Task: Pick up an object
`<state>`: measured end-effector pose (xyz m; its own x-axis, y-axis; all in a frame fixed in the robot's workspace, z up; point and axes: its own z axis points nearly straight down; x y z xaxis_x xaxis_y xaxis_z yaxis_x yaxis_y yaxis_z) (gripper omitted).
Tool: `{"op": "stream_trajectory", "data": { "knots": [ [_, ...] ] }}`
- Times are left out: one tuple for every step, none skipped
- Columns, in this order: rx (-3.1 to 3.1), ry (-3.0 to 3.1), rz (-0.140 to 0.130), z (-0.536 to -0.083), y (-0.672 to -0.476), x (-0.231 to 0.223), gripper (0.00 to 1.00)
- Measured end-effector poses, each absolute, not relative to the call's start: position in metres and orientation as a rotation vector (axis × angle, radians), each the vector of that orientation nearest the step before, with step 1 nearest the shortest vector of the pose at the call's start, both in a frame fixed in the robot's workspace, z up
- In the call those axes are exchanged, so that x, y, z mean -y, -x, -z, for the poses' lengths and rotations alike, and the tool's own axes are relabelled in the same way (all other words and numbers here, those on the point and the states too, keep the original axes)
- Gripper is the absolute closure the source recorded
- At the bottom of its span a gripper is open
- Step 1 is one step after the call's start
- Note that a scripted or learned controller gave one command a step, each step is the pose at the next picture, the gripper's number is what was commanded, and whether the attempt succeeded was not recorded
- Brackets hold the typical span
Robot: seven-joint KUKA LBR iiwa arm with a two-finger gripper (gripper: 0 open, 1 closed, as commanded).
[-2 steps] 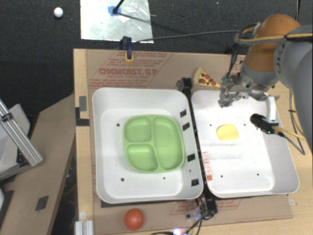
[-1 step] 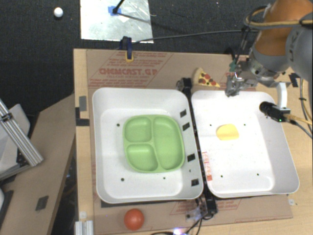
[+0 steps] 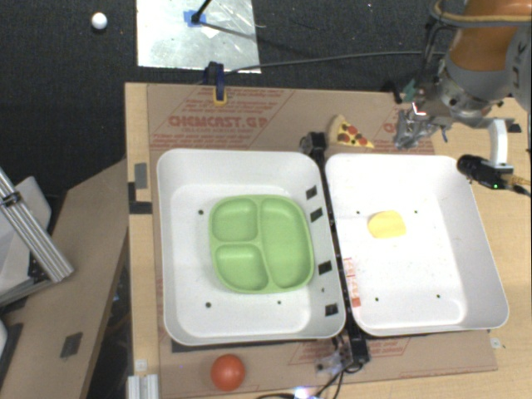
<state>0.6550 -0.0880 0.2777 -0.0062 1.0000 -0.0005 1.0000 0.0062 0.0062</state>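
My arm hangs over the right bin's (image 3: 416,306) far edge, gripper (image 3: 409,133) pointing down; I cannot tell its state. The yellow object (image 3: 386,224) lies mid-bin, well apart.

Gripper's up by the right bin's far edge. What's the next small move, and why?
Probably bring the gripper toward the camera and down over the yellow object. It lies alone in the right bin, while the gripper hangs above that bin's far rim, well clear of it.
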Motion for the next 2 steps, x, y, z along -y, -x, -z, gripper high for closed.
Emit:
{"op": "stream_trajectory", "data": {
  "knots": [
    [-2.232, -2.21, -0.004, -0.258, -0.658, 0.029, 1.0],
    [-2.231, -2.211, -0.004, -0.255, -0.66, -0.017, 1.0]
  ]
}}
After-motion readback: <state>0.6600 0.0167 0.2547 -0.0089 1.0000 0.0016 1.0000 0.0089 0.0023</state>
